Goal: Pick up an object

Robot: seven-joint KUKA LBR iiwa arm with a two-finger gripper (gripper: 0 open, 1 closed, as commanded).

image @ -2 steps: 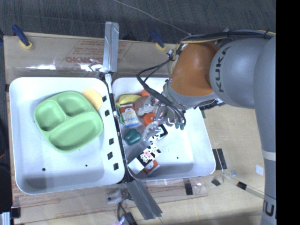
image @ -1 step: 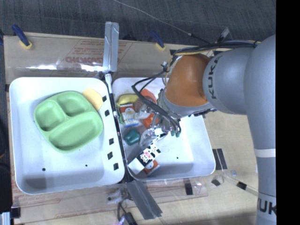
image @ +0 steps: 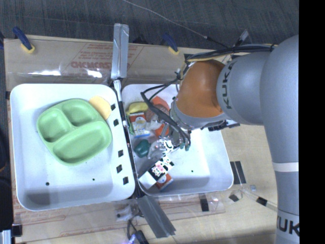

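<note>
You are looking at a cluttered pile in the right bin (image: 216,172) — a black-and-white patterned carton (image: 161,171), a teal piece (image: 141,148), a yellow-lidded container (image: 137,109). The end effector (image: 175,142) is hovering just above them; whether anything is being gripped, I cannot tell. Next comes a committed descent. "KUKA" is reading on the arm (image: 254,85).

You are looking at a light wooden bench (image: 254,151) seen from above at a slant, with dark carpeted floor (image: 61,6) beyond its far edge. Two shallow white bins rest directly on it, touching side by side: the left bin (image: 28,187) and the right bin (image: 216,161). Blue clamps (image: 24,38) grip the bench's far edge, and short black tape strips (image: 237,172) lie just beside the right bin's near right corner.
</note>
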